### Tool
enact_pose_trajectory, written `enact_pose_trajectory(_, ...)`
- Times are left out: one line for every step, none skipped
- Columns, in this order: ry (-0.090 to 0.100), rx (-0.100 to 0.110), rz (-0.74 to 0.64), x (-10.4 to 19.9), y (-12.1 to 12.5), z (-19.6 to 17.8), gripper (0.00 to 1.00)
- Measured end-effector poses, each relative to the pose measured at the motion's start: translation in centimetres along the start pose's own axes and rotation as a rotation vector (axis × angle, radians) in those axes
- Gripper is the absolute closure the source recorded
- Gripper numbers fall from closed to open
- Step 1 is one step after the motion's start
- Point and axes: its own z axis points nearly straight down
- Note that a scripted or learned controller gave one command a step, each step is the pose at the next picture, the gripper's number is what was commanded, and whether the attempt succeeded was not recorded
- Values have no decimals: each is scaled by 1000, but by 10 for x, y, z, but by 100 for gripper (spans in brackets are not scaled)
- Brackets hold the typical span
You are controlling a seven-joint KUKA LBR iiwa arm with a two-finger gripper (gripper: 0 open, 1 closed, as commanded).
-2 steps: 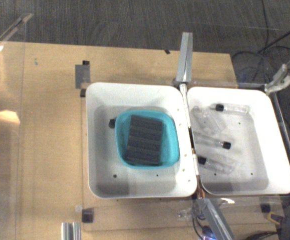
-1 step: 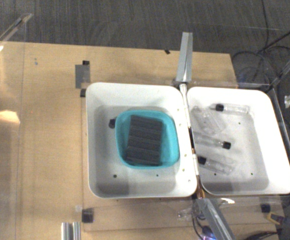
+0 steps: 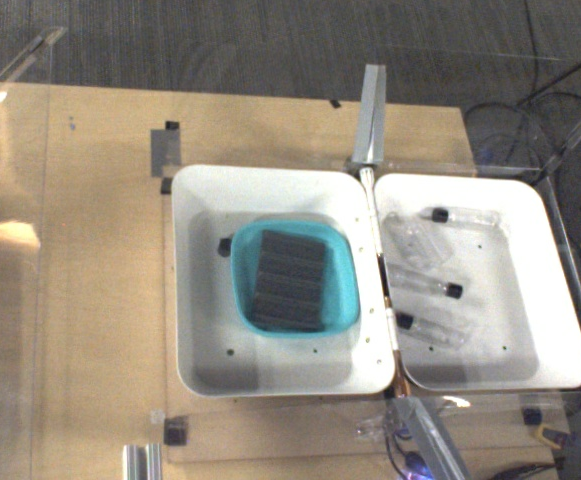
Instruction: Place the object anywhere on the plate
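A square teal plate (image 3: 295, 278) sat mid-way in the left white bin (image 3: 195, 298), a dark grey ribbed block (image 3: 290, 278) covering its centre. Right of the plate, beyond the bins' shared rim, clear black-capped plastic tubes (image 3: 425, 286) lay scattered in the right white bin (image 3: 535, 298).

we find the plate (image 3: 342, 268), teal and squarish with rounded corners, lying flat in the left bin (image 3: 195, 268), a little right of that bin's middle. on it rests the object (image 3: 289, 280), a dark grey ribbed block with crosswise ridges, lying flat and tilted slightly off square. it covers most of the plate's floor and sits within the rim. we note a small dark item at the plate's upper left edge, too small to identify.
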Motion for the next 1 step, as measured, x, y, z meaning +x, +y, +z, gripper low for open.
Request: enact_pose_trajectory(0,0,88,2,0,0,0)
